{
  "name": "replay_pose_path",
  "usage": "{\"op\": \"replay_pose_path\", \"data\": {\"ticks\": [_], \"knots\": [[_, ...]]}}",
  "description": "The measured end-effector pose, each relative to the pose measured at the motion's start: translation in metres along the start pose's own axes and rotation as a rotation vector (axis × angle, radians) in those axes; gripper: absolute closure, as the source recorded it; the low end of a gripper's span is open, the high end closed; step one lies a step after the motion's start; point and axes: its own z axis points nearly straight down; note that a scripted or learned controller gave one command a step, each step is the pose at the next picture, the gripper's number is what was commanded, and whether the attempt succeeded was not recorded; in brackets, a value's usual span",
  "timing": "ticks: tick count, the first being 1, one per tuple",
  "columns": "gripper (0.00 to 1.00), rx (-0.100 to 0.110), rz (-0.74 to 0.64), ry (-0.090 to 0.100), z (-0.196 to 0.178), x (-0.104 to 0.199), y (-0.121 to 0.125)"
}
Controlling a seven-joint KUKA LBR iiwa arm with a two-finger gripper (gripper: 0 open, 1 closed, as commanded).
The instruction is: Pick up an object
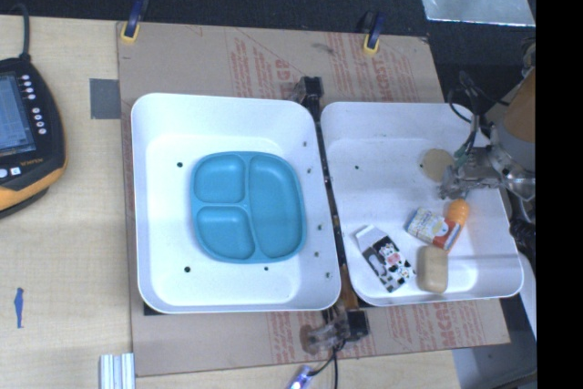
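The gripper (458, 180) hangs low over the right bin (383, 127), just above the carrot (453, 223); I cannot tell its grip. A blue plate (248, 206) fills the left bin (159, 196).

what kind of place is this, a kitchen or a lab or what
Most likely a robotics lab bench: two white bins clamped side by side on cardboard, a handheld robot control pendant at the left edge, and the arm's gripper reaching in.
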Motion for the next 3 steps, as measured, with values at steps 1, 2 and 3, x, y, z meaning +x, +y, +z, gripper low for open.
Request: {"op": "replay_pose_path", "data": {"ticks": [1,2,3], "knots": [[0.00,-0.004,0.002,0.001,0.004,0.000,0.077],[0.00,-0.004,0.002,0.001,-0.064,0.000,-0.001],[0.00,-0.002,0.000,-0.001,0.004,0.000,0.044]]}}
